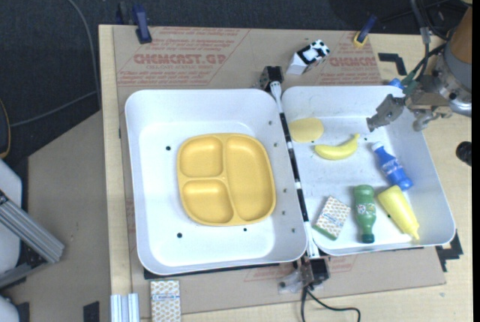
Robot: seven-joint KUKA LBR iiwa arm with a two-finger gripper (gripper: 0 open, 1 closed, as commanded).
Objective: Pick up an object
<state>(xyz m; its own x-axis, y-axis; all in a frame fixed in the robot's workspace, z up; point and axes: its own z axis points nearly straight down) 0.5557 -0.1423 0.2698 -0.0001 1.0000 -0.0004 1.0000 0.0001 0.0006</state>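
We see the gripper [401,112] hovering over the upper right corner of the right bin [442,202], coming in from the right edge. Its two fingers [382,114] look spread apart with nothing between them. Right bin contents: a banana [336,149] lying near the upper middle, a pale yellow round piece [306,130] just beside it on the left, near the bin's left wall. A blue bottle [392,167] lies below the gripper, tilted. Further toward the lower edge we have a green bottle [364,212] lying lengthwise, a yellow bottle [399,211] just to its right, tilted, and a small patterned box [332,217] on its left. Bottles look close together; we can't tell if green and yellow touch. Left bin [150,185] holds a yellow divided plate [225,179] with three compartments, roughly centred. Behind the bins, a small black-and-white object [312,55] sits on the cardboard bench top [187,58], plus blue clamps [140,22] at the back edge.
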